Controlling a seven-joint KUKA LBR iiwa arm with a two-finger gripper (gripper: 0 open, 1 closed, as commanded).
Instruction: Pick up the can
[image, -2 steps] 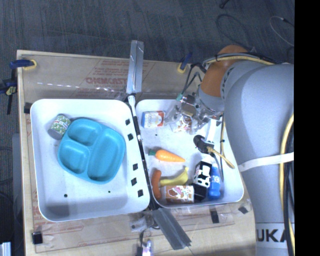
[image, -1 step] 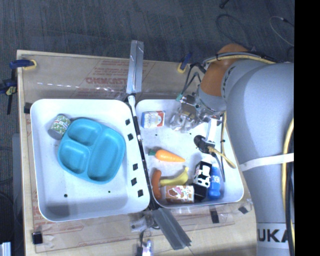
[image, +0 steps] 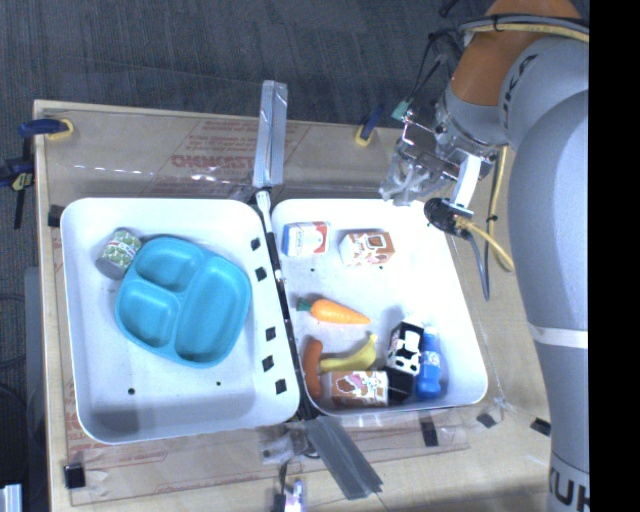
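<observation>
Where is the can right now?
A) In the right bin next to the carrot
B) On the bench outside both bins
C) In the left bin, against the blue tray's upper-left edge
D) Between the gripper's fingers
C: the can lies in the left bin, touching the upper-left edge of the blue tray, while the gripper is over the right bin's far rim.

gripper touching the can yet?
Apart. The camera view shows the gripper above the right bin's far edge, the can across in the left bin.
</observation>
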